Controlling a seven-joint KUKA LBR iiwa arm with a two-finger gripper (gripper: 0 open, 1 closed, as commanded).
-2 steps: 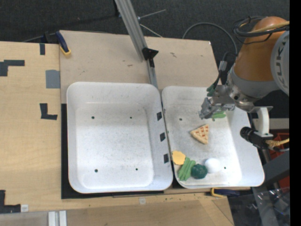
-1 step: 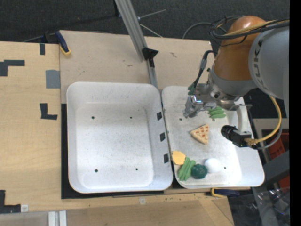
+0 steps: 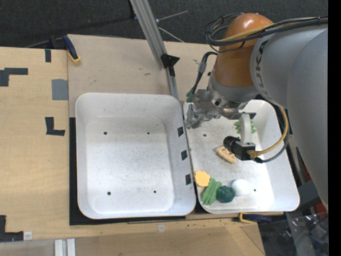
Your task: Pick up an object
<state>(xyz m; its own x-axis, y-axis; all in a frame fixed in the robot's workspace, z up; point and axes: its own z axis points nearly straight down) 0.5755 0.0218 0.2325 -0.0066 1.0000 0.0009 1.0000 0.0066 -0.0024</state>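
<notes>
Two white bins: the left bin (image 3: 128, 153) and the right bin (image 3: 277, 191). In the right one, one yellow piece (image 3: 202, 178), one green ribbed piece (image 3: 211, 191), one dark green ball (image 3: 225, 194), one white ball (image 3: 240, 186), one tan wedge (image 3: 225, 154)

Pretty even overhead light, soft shadows, mild glare off the white bins (image 3: 128, 103); slightly grainy, blurry toward right edge.

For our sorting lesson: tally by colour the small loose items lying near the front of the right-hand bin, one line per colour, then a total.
Green: 2 (ridged piece, dark round one)
Yellow-orange: 1
White: 1 (ball)
Tan: 1 (wedge)
Total: 5
</notes>
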